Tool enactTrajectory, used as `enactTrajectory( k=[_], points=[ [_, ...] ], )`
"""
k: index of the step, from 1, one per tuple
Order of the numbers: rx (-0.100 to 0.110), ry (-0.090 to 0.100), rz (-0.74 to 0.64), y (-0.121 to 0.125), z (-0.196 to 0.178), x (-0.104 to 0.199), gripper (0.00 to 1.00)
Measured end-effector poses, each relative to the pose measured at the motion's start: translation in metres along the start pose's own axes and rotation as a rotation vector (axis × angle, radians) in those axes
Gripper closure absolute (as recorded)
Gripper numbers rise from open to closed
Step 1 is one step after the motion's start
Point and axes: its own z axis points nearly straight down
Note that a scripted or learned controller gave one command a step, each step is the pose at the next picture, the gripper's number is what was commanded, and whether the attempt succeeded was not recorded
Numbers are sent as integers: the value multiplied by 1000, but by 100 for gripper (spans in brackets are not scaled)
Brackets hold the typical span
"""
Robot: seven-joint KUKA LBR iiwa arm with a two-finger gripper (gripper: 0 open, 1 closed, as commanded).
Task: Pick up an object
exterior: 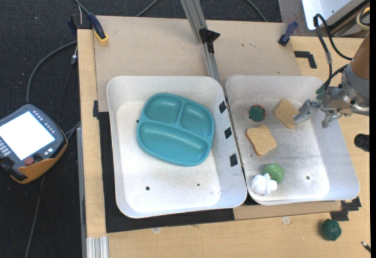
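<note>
The gripper (317, 113) reaches in from 3 o'clock over the upper right part of the right bin (338, 183). Its two fingers (304, 113) are spread apart with nothing between them; one points down-left, the other (326, 120) hangs lower right. Most of the arm (359, 77) is cut off by the frame edge, so only the wrist and a strip of its orange band can be made out.

Just at 9 o'clock of the left fingertip, almost touching it, lies a tan bread slice (286, 113), squarish and tilted. Further at 9 o'clock sits a small dark green ball (257, 113). At 7 o'clock from the fingers, near the bin's middle, lies a second tan toast-shaped piece (261, 140). Lower, towards 7 o'clock still, a light green round piece (273, 172) touches a small white object (264, 184) whose shape is hard to read.

The left bin (126, 192) holds a teal divided plate (175, 129) with three compartments. On the counter (176, 36) at 5 o'clock of the right bin rests another dark green ball (331, 229). A handheld control pad (28, 142) lies on the floor at far 9 o'clock.
</note>
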Motion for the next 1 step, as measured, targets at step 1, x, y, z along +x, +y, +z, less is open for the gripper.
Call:
enactTrajectory(
  k=[1],
  points=[
    [3, 1, 1, -2, 44, -6, 0]
  ],
)
